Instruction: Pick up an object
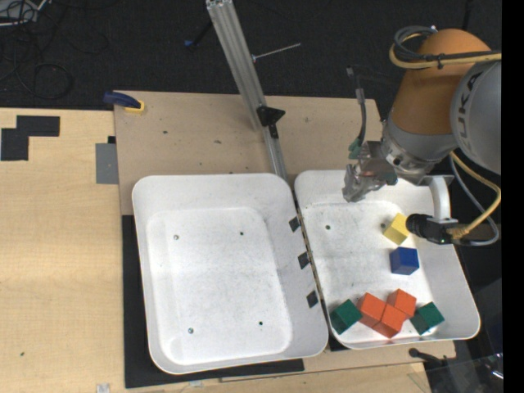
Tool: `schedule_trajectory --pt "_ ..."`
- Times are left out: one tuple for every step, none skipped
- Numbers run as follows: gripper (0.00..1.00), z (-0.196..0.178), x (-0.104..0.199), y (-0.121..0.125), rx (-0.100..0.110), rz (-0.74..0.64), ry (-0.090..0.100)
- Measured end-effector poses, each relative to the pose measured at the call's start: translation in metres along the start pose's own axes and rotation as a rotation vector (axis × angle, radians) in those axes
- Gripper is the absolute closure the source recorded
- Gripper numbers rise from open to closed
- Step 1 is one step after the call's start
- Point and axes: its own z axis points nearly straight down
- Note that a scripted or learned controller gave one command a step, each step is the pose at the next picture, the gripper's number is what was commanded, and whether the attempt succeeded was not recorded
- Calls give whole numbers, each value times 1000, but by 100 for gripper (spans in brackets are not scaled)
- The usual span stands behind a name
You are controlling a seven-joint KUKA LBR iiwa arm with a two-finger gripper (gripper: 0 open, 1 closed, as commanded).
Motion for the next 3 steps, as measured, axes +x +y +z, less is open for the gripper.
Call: schedule_trajectory --pt "100 -8 55 -19 1 -1 1" --pt "100 -5 95 -29 2 1 0" --pt "100 -9 153 -42 3 -1 0"
